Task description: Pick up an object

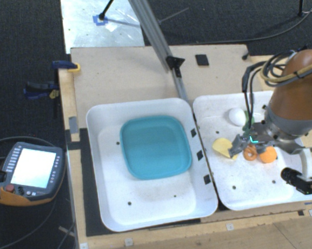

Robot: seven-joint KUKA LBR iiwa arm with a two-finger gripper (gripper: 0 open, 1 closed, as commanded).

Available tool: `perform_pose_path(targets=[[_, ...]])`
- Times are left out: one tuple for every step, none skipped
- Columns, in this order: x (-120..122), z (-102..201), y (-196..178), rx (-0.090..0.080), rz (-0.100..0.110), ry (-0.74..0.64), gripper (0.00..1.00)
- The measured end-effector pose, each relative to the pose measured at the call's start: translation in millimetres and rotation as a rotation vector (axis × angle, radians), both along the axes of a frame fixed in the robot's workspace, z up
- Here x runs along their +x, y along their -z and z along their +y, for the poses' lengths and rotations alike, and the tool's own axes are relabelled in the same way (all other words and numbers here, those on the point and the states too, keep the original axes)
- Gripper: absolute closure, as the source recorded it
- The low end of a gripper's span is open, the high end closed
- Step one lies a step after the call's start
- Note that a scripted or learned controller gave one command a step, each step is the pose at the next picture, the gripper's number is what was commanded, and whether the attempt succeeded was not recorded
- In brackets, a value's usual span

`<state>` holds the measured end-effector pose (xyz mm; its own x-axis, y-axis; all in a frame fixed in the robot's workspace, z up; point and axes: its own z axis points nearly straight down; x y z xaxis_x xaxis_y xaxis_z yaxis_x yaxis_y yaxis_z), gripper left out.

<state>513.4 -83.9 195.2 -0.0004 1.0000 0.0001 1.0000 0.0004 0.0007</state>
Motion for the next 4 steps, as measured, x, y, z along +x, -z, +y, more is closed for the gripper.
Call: perform_pose_path(targets=[[0,0,0,0.0,0.0,0.0,0.0],[-2,-1,41,0.0,0.003,0.001,0.0],[0,-9,87,0.0,0.004,0.001,0.0],[0,-8,106,0.0,0.001,0.0,0.0]])
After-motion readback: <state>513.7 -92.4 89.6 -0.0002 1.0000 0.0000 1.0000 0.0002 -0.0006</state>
